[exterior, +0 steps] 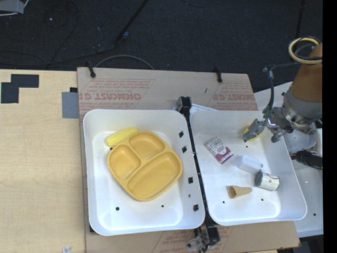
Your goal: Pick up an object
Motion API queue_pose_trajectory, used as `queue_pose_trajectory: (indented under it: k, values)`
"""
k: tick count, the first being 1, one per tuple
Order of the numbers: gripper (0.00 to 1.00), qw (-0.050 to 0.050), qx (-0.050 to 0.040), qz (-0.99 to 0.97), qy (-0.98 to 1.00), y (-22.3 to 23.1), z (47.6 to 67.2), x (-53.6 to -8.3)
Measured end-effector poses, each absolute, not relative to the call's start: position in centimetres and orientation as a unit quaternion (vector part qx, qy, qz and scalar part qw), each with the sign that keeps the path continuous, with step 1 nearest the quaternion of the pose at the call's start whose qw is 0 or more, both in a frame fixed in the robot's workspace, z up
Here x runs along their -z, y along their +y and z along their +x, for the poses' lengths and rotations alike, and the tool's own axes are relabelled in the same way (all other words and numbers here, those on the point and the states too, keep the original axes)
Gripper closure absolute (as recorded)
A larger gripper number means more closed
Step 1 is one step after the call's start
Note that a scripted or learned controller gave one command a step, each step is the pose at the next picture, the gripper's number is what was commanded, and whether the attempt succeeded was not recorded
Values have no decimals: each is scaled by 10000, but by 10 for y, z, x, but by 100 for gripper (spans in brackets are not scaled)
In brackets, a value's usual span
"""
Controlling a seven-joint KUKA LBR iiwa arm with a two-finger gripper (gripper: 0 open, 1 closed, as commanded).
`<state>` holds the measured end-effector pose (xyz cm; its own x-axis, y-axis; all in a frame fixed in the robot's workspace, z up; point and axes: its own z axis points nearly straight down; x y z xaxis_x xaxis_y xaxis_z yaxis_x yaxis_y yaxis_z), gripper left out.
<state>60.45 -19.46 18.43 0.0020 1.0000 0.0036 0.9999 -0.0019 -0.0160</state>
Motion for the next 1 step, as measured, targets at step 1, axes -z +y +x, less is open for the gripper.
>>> queue_pose_trajectory:
  k: [1]
  values:
    - [0, 14, -7, -7069, -7073, -194, 608, -192]
